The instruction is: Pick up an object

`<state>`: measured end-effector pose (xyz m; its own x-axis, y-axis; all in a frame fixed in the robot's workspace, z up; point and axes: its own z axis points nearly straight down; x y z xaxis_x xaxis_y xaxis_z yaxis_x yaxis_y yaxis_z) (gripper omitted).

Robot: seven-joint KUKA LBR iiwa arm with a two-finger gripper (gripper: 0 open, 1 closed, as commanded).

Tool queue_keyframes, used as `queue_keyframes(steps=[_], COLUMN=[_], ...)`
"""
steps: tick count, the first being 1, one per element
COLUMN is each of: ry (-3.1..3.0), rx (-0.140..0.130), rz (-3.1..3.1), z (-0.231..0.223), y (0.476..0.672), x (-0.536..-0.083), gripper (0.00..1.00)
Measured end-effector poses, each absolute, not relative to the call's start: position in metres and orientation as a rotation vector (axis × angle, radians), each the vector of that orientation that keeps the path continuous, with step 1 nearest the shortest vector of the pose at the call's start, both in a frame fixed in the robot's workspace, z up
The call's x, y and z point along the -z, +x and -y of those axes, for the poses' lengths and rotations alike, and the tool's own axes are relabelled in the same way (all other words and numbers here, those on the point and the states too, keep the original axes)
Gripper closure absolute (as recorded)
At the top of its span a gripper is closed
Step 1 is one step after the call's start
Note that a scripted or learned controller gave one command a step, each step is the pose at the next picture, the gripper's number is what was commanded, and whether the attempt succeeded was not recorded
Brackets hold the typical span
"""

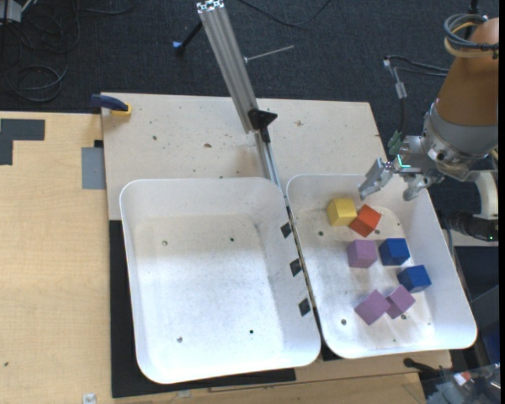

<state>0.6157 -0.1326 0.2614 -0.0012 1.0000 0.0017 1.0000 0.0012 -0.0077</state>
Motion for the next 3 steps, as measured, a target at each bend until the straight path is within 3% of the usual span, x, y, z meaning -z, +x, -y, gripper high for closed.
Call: queue_keyframes(steps=[1, 3], ry=[-2.218, -2.216], rx=[-0.003, -0.007], rz=[2.221, 2.218], z=[0.133, 0.125], y=[0.616, 0.625], x=[-0.264, -0.167], gripper=[0.0, 0.0])
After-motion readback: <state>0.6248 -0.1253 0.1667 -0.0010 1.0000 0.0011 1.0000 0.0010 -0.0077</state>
